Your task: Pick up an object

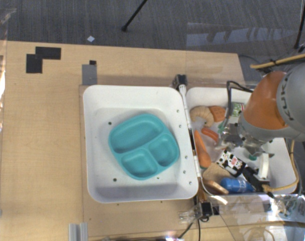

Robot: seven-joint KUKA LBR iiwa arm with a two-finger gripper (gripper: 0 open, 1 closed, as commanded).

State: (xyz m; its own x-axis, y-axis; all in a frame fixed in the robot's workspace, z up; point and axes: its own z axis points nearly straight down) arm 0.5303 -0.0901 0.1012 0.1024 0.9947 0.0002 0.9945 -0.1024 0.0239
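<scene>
Gripper (231, 152), finger state indeterminable, hangs low in the right bin (283, 149), above the patterned card (228, 161); carrot (203, 153) at nine o'clock. Descent should centre on one item.

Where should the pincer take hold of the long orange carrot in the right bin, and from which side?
Probably across the carrot's middle, coming straight down. It lies flat and slender along the right bin's left wall, so closing across its narrow width fits best.
</scene>
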